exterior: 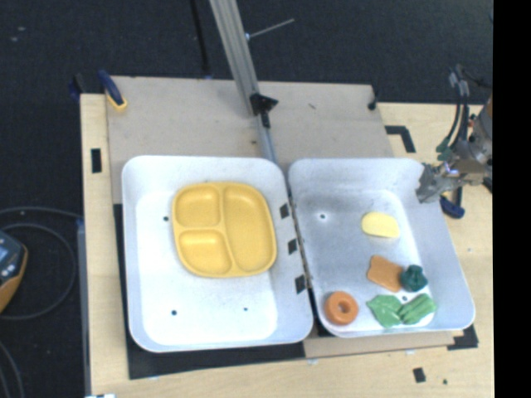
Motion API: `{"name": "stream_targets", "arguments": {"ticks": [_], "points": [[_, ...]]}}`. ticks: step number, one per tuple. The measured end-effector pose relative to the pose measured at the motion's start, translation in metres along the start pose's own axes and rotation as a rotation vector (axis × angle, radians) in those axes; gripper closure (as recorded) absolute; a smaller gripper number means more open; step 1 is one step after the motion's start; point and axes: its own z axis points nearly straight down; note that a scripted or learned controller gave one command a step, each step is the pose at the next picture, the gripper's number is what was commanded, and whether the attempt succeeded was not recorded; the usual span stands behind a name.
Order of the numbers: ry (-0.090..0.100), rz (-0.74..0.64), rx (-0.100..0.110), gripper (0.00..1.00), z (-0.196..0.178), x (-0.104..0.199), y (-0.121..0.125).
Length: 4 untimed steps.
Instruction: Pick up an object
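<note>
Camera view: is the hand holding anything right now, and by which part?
Nothing is held. The hand sits at the right white bin's upper right rim, apart from the pale yellow oval piece.

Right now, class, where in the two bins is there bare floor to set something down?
Left bin: bare strip below the yellow divided plate. Right bin: its upper left, beside the yellow piece. Crowded: the lower right, with orange ring, orange block and green pieces.
</note>
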Motion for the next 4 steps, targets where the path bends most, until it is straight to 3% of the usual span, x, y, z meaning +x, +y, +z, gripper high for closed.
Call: {"name": "stream_targets", "arguments": {"ticks": [1, 4], "points": [[0.001, -0.003, 0.004, 1.0, 0.008, 0.045, 0.001], [0.003, -0.003, 0.006, 1.0, 0.049, 0.205, 0.041]]}}
